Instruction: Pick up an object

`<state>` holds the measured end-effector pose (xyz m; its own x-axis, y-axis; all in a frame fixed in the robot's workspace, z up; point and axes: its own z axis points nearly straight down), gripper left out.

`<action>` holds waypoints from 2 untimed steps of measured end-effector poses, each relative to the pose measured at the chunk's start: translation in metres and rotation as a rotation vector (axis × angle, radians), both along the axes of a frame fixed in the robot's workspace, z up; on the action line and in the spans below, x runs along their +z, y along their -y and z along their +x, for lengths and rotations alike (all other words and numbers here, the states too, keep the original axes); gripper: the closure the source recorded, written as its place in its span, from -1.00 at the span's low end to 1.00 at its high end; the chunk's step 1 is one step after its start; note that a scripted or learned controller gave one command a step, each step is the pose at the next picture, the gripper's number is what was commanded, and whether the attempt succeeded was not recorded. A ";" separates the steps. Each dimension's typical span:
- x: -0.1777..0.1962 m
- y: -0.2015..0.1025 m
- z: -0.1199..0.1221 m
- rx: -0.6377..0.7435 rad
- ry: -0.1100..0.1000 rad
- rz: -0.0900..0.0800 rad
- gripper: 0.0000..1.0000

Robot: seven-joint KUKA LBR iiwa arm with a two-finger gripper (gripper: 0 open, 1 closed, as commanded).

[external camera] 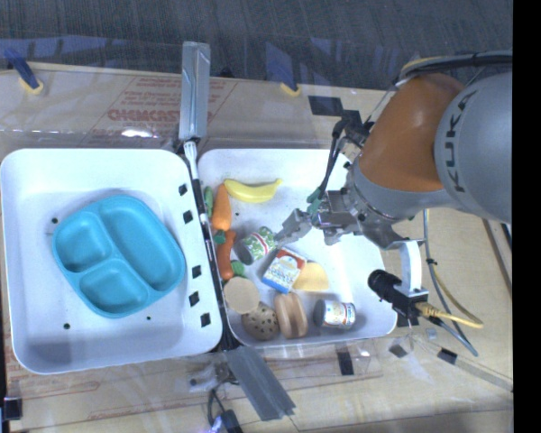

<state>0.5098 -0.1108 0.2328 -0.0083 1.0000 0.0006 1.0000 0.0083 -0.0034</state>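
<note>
**Arm hangs over the toy food bin**

From where I stand, the big grey arm with the orange band (pixel 424 152) reaches in from the right, over the right white bin (pixel 361 165). Its gripper (pixel 299 224) sits low above the middle of that bin. I cannot tell how the gripper is set, and I see no toy held in it.

The toy that looks closest is the small green and white can (pixel 258 243). It lies just to the left of the gripper tip and a bit toward the front. It lies on its side, with its long way running from front-left to back-right.

Lots of toys crowd around it. The orange carrot (pixel 221 210) is to its left by the bin wall. The yellow banana (pixel 250 189) is behind it. The little white and red carton (pixel 284 270) almost touches it at the front, next to a pale yellow wedge (pixel 312 278). I think that tight pile could make the grab slip.

The left white bin (pixel 36 179) holds 1 blue tray with 3 sections (pixel 117 255), well apart from the arm.
</note>
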 end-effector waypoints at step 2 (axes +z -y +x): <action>-0.137 0.034 -0.004 -0.310 0.013 -0.004 -1.00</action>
<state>0.5057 -0.1447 0.0963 0.2968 0.9549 -0.0014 0.9549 -0.2968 0.0103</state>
